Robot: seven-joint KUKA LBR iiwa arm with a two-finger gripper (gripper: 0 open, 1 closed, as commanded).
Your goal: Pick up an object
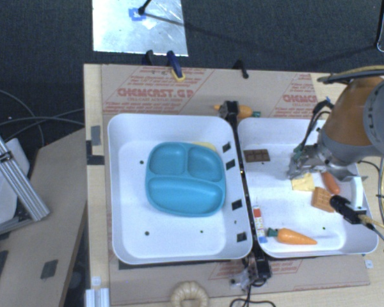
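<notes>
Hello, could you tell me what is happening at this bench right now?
A grey KUKA arm with an orange band reaches in from the right, its gripper low over the right bin, just beside a pale yellow wedge. Nothing is visibly held. Also in that bin lie a chocolate bar, a waffle piece, a small sausage and a carrot. The left bin holds a blue divided plate.

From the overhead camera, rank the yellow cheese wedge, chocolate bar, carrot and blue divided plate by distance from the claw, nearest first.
1. Yellow cheese wedge, right bin, just below the claw.
2. Chocolate bar, right bin, on the side toward the left bin.
3. Carrot, right bin, near its front edge.
4. Blue divided plate, in the left bin.
</notes>
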